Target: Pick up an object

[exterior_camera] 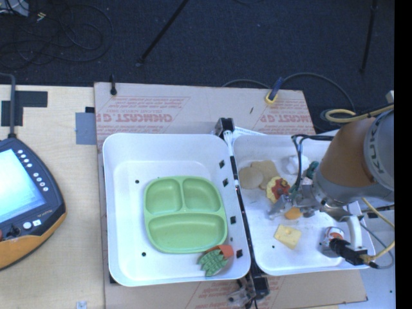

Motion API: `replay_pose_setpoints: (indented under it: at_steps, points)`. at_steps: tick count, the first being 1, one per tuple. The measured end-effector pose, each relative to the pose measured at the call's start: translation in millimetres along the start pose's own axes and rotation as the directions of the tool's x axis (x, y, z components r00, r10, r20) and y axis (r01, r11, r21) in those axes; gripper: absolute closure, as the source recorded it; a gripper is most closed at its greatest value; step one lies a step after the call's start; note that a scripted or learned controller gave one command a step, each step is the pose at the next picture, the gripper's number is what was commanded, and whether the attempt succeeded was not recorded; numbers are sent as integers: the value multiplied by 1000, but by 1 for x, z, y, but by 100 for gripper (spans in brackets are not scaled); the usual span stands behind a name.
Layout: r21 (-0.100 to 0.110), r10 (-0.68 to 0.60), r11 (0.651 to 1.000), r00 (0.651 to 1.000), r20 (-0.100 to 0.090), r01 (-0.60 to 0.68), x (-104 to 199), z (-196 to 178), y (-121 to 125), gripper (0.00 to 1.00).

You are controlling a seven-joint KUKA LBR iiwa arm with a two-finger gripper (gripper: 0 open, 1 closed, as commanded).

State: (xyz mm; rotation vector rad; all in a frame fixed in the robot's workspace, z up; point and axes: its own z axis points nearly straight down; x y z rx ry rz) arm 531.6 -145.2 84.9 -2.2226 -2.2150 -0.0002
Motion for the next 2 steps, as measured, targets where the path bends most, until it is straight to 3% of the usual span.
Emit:
replay_pose_setpoints:
  at_steps: [1,2]
  points:
    - [-3,3,1000,1000,1,-3,-2,-15,2,100]
    - [-11,-12,1000,1000,1,12,75,-108,52,100]
